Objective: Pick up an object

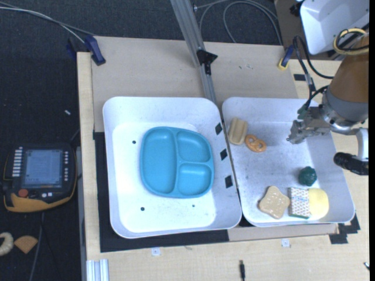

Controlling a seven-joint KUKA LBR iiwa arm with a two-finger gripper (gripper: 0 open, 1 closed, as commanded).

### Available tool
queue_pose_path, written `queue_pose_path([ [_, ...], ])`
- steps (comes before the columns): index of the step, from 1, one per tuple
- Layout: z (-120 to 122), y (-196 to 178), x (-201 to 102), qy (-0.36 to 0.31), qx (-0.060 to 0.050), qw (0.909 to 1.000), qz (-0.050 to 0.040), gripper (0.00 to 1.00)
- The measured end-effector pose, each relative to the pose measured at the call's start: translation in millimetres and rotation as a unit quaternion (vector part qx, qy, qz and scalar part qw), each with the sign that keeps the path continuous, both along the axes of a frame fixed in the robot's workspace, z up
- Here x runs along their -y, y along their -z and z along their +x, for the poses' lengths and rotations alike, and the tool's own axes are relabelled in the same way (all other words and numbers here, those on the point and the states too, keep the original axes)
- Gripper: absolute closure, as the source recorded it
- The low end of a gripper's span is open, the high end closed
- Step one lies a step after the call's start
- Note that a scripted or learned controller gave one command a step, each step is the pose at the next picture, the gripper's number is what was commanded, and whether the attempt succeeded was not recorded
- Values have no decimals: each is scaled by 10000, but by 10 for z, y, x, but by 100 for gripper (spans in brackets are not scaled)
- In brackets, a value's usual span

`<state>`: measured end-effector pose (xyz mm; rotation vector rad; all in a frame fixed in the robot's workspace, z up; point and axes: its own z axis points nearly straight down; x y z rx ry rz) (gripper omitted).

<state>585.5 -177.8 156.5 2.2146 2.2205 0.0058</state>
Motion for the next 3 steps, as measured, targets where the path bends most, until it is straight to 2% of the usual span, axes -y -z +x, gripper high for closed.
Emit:
queue_pose_path([
  [1,116,-522,20,4,6,10000,-4,100],
  [2,80,-1148,-28,1,8,10000,-4,100],
  [3,88,-1191,-30,5,-15,10000,1,100],
])
